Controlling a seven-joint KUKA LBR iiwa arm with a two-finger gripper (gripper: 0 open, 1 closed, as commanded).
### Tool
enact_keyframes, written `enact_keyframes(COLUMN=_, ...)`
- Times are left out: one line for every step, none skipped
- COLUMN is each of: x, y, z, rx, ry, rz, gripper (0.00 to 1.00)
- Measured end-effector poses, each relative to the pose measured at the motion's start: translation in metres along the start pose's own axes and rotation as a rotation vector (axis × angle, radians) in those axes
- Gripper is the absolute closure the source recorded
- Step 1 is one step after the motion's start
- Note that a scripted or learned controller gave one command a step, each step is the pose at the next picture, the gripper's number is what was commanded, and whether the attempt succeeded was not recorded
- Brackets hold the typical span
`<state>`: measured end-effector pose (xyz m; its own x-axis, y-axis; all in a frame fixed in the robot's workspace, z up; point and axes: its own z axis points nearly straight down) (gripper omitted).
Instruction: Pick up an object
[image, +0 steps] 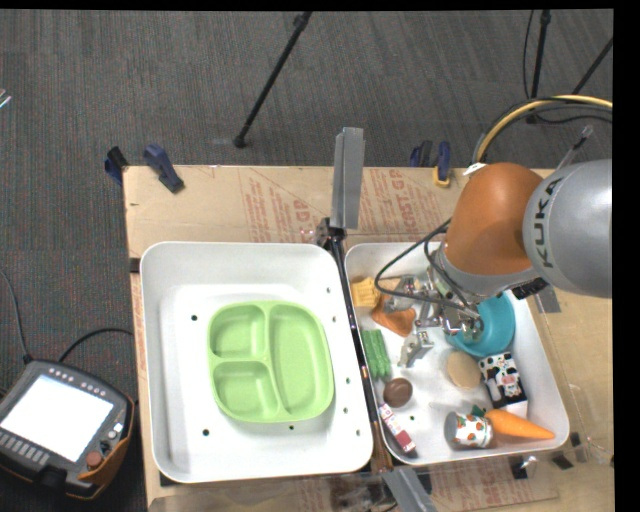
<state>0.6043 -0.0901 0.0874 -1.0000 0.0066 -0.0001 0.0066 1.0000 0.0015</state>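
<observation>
My gripper (408, 322) hangs low over the right bin (553, 385), at its upper left part, and looks open. An orange wedge (393, 320) lies between the spread fingers (413, 351), on the bin floor. Close by are a yellow block (364, 292), a green ribbed piece (376, 353) and a brown ball (398, 391). A teal bowl (499, 322) sits partly under the arm's wrist. A beige round piece (462, 370), a cow-patterned box (497, 378), an orange carrot (520, 429), a painted white cup (466, 430) and a red-white tube (398, 432) fill the lower half.
The left bin (170, 290) holds a green divided plate (270, 360). A grey post (347, 185) stands at the far end of the wall between the bins. The arm's orange band (495, 225) overhangs the right bin's upper right. A tablet (55, 420) lies off the bench, lower left.
</observation>
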Motion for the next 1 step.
enact_keyframes(x=-0.0059, y=-0.0747, z=-0.0013, rx=-0.003, ry=-0.004, rz=-0.021, gripper=0.0)
